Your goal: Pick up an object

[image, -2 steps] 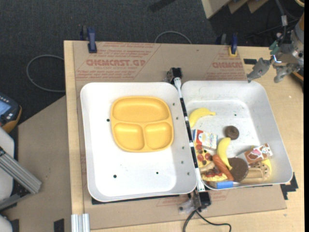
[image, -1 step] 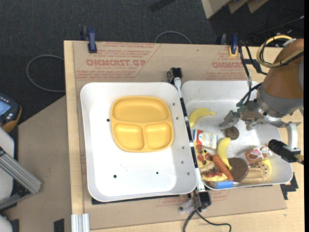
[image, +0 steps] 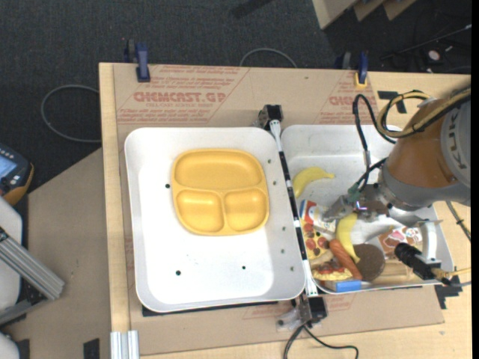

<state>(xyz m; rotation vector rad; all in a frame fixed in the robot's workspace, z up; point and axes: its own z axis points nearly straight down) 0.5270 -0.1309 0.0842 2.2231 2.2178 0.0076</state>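
Note:
The right bin [image: 329,142] holds a heap of toy food. A yellow banana [image: 311,178] lies near its upper left. A second banana [image: 346,233] stands on end in the middle, with an orange sausage-like piece [image: 343,258] and a brown round piece [image: 369,259] just below it. My gripper [image: 350,203] hangs low over the heap, right above the upright banana's top end. The wrist and cables hide its tip, and I see nothing lifted.
The left bin [image: 150,223] carries a yellow divided plate [image: 219,191]. A flat printed piece [image: 320,242] and a blue item [image: 346,284] lie at the right bin's front left. A red-and-white piece [image: 397,238] sits under the arm [image: 426,163].

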